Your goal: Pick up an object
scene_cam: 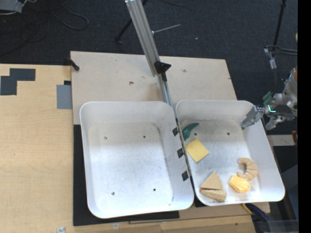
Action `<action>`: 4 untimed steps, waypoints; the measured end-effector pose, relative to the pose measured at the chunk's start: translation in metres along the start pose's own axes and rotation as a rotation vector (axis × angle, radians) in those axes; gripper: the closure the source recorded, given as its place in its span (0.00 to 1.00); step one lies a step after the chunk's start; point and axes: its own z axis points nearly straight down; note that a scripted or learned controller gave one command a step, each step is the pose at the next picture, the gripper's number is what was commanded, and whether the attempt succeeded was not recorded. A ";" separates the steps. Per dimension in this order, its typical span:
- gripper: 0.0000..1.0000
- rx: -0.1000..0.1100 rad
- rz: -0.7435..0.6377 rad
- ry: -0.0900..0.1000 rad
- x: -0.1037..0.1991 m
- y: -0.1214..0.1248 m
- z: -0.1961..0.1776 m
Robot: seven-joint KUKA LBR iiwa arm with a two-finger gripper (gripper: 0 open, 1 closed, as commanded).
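You are looking at the gripper (256,116) hanging over the upper right rim of the right bin (221,108), with the wrist just entering from the right edge. Nothing is sitting between its fingers. It looks to be carrying nothing, though at this angle and size I cannot tell whether they are spread or closed.

The candidates are all lying in the right bin: a yellow square block (197,150) near the centre divider, a dark green curved piece (189,128) just above it against the left wall, a tan wedge (212,187) near the front rim, a small yellow scalloped piece (239,184) beside it, and a beige ridged crescent (248,168) just above that. The left bin (97,111) is holding none of them.

The gripper is waiting well apart from all of these, so you are probably watching the approach phase. The crescent and scalloped piece are lying nearest its side, making them the shortest reach.
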 end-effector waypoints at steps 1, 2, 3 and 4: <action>0.00 -0.004 0.001 -0.001 0.000 0.001 -0.002; 0.00 0.003 0.001 0.001 -0.002 -0.008 0.059; 0.00 0.002 0.001 0.001 -0.001 -0.010 0.103; 0.00 0.002 0.002 0.001 0.000 -0.014 0.147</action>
